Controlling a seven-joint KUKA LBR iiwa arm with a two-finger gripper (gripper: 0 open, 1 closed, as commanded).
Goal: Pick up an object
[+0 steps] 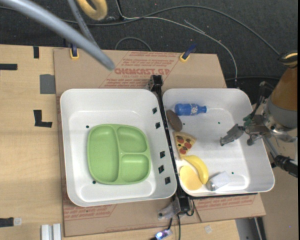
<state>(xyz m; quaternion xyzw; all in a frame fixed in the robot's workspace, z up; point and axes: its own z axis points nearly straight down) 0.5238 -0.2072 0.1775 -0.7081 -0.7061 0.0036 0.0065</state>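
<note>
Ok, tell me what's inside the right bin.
The right bin holds a blue bottle, a brown piece, a pizza slice, a banana on a yellow piece, and a grey-white item. The gripper hangs over its floor. Anything under the banana is covered.

Arm (285, 96) — rounded orange band above a grey wrist section, pale yellowish cap at top. End effector (240, 133) — dark grey metal fingers, angular linkages, thin black cables trailing alongside.
</note>
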